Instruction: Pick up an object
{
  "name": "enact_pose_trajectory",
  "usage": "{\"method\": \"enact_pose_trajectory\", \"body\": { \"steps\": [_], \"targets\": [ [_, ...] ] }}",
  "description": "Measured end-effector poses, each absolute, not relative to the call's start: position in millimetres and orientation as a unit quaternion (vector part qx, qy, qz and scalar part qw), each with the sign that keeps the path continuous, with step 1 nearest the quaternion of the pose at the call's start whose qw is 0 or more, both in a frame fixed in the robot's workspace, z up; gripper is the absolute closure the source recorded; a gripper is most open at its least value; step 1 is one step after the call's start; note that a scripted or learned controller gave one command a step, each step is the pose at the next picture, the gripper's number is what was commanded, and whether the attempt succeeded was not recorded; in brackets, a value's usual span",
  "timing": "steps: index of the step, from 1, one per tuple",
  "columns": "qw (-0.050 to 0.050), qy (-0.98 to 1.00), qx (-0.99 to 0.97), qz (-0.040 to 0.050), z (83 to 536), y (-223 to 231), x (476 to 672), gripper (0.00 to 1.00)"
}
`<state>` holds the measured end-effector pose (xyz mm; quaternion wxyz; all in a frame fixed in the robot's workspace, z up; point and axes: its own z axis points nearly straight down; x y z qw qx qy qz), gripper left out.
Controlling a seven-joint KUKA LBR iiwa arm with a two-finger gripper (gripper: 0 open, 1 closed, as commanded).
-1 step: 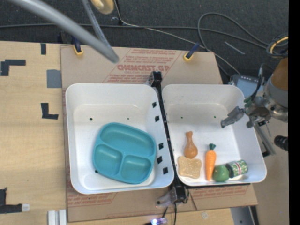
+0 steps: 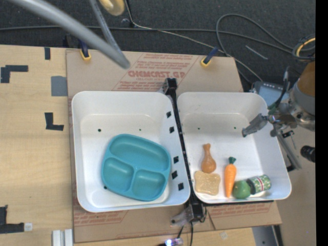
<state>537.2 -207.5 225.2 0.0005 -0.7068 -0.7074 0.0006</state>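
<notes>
The right bin [image 2: 220, 106] holds a brown toy drumstick [image 2: 207, 159], an orange carrot [image 2: 230, 176], a slice of bread [image 2: 206, 183], a green round fruit [image 2: 241, 189] and a small green-labelled can [image 2: 260, 184], all grouped near its front edge. My gripper [image 2: 267, 128] hangs over the bin's right rim, behind and to the right of these objects. Its fingers [image 2: 251, 126] are spread open with nothing between them.
A teal divided plate [image 2: 136, 166] lies in the left bin [image 2: 87, 111]. A black divider [image 2: 175, 132] runs between the bins. Cables [image 2: 241, 35] lie on the dark surface behind, and a grey pole [image 2: 66, 17] crosses the top left.
</notes>
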Motion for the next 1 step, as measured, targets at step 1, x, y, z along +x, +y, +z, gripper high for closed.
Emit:
{"method": "enact_pose_trajectory", "body": {
  "steps": [1],
  "targets": [
    [0.003,-0.708,-0.707,0.0019,164.3,-198.2,536.4,0.00]
  ]
}}
